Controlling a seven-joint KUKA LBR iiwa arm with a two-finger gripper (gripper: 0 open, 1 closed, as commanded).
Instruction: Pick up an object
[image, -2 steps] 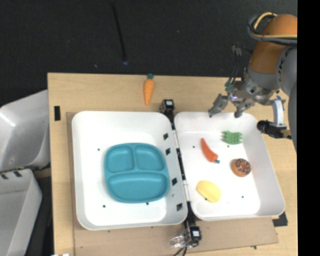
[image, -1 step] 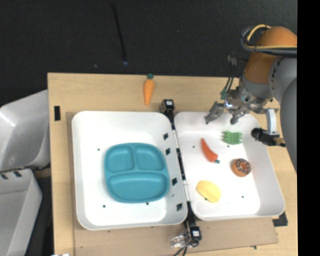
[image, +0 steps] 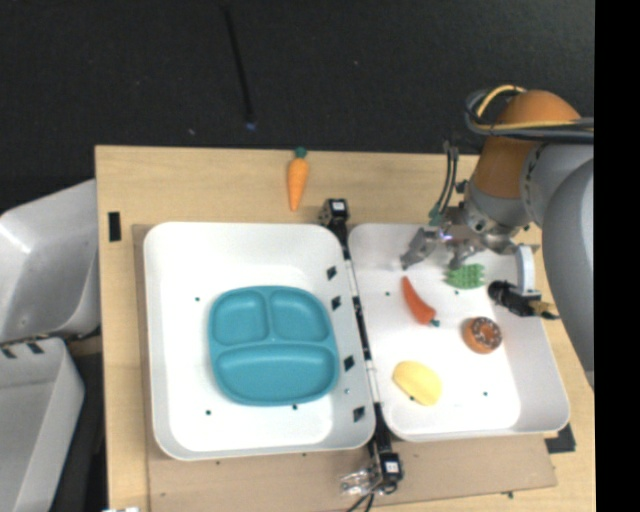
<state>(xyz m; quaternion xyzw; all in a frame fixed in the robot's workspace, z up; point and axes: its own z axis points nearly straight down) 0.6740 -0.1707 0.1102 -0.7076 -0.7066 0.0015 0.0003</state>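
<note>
**A:** From the front of the right bin (image: 540, 400), there's a yellow lemon-like toy (image: 416, 382), then a brown round piece (image: 482, 335) (a doughnut, perhaps), then a red chilli (image: 420, 300).

**B:** The left bin (image: 165, 300)?

**A:** It has a blue divided plate (image: 272, 345) in it.

**B:** Which one is the arm after?

**A:** Probably the green leafy toy (image: 465, 274) towards the back of the right bin. It lies just at the gripper (image: 445, 248).

**B:** What could go wrong?

**A:** The green piece looks low and flat, so a close could skate over it and come up empty. It sits slightly to one side of the tool, so an off-centre squeeze might flick it away. The chilli is near enough to get nudged too.

**B:** And the gripper itself?

**A:** It hangs low over the back of the right bin, at the green toy's edge. I cannot tell how far open it is, or whether it touches the toy. I see nothing held in it.

**B:** Anything farther back?

**A:** An orange carrot (image: 297, 180) lies on the bench beyond both bins, well out of play.
</note>
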